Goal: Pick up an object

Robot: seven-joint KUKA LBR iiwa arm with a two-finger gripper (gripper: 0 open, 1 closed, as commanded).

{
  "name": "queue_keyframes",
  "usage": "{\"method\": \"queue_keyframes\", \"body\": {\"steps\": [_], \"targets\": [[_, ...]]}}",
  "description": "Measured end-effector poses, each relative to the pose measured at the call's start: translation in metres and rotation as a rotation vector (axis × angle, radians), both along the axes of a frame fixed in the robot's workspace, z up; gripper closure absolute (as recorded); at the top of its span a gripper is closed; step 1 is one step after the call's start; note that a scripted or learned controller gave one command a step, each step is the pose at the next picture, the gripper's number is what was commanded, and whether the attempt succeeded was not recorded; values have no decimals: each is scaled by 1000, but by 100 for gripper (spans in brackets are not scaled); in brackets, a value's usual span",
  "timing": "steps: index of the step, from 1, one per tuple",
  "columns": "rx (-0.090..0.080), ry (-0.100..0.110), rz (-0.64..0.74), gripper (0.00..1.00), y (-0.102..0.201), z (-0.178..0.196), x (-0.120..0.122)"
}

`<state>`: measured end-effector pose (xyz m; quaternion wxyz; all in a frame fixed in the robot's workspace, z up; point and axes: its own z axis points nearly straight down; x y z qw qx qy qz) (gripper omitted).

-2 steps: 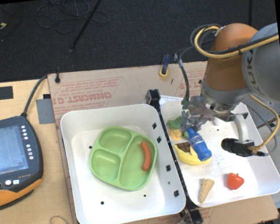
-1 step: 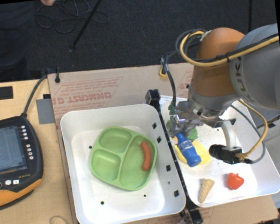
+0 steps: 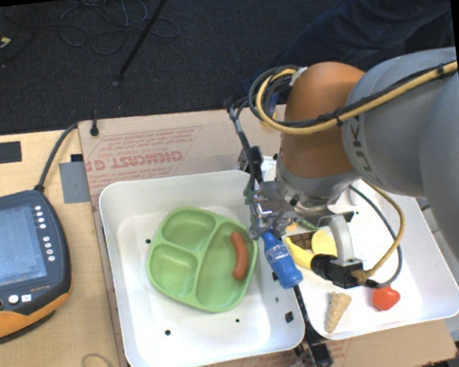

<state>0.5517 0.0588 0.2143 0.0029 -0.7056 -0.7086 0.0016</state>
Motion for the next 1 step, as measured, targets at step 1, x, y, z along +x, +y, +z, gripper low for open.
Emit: {"method": "queue_keyframes", "body": {"steps": [1], "targets": [[1, -3, 1, 100, 51, 23, -20]]}}
